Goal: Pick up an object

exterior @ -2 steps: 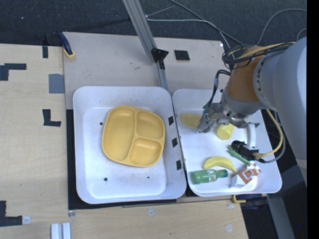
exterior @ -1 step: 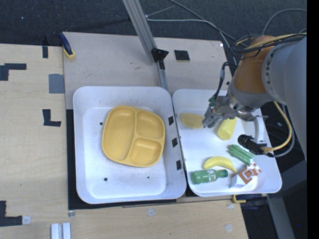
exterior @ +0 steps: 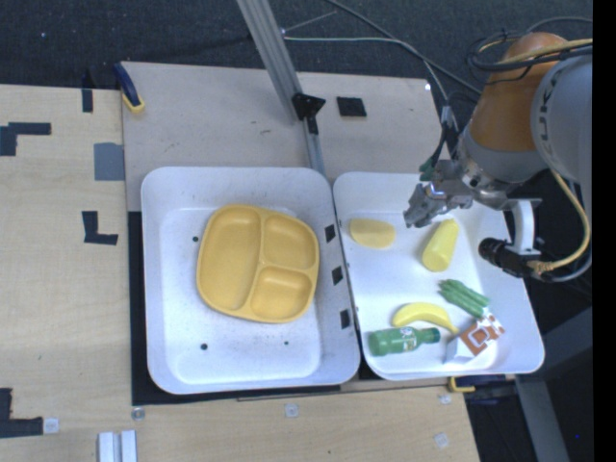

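The gripper (exterior: pixel 420 216) hangs over the upper part of the right bin (exterior: pixel 520 359), its dark tip between the pale yellow lump (exterior: pixel 371 232) to its left and the yellow cylinder (exterior: pixel 439 244) just to its lower right; whether it is open or closed I cannot tell, the tip being too small and dark, and nothing is seen held in it; the arm (exterior: pixel 525 114) comes in from the right, grey with an orange band, with black and yellow cables looping beside it

The right bin holds 6 things: the lump near its upper left corner; the cylinder, tilted, near the middle; a green pod-like piece (exterior: pixel 464 296) below the cylinder; a banana (exterior: pixel 424 315) lower down, to the left of the pod; a green bottle (exterior: pixel 402 339) lying on its side just under the banana, near the bin's front left; a small orange and white packet (exterior: pixel 480 335) at the front right, beside a thin grey piece I cannot make out

The left bin (exterior: pixel 173 354) holds 1 thing, a yellow tray (exterior: pixel 258 262) with 3 compartments, lying flat near the middle

Both bins sit side by side, touching, on the worktop (exterior: pixel 212 114); a metal pole (exterior: pixel 274 51) slants down from the top to the gap behind the bins; a blue and yellow clamp (exterior: pixel 129 88) sits at the upper left corner of the worktop
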### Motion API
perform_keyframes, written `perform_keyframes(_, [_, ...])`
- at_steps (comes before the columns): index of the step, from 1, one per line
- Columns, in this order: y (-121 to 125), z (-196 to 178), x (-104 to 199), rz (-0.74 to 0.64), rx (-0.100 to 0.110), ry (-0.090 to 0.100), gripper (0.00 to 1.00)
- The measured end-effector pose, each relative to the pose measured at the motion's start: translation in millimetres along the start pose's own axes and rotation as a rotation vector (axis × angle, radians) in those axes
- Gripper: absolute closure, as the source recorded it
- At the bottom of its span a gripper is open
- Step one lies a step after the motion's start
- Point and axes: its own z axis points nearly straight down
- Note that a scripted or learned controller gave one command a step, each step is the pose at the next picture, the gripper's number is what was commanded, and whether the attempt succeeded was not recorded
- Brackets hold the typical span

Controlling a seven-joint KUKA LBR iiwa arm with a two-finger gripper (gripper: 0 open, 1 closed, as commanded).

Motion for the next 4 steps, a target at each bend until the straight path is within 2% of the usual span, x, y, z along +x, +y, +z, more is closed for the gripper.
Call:
perform_keyframes(1, [-2,-62,4,0.000,-0.003,0.000,1.00])
perform_keyframes(3, [-13,-35,122,-0.004,0.005,0.001,1.00])
perform_keyframes(4, [-19,-23,168,-0.003,0.006,0.000,1.00])
